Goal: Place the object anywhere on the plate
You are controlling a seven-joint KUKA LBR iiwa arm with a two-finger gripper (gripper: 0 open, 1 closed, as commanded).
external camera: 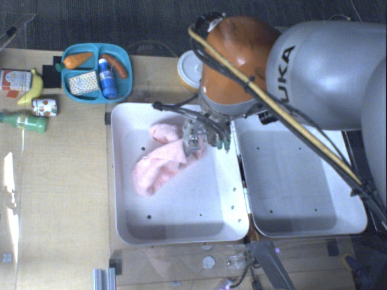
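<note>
Two white bins share the bench; gripper meets the pink cloth near the left bin's far edge, grasping step. Finger state: cannot tell. Next: lifting toward a plate.

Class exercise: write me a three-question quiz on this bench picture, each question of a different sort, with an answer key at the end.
1. True or false: the pink cloth lies in the left bin.
2. Which is directly under the claw? A) the cloth's upper right end B) the right bin C) the banana
3. Fill in: the blue tray sits beyond the left bin's far ____ corner.

Key: 1 true; 2 A; 3 left.
</note>
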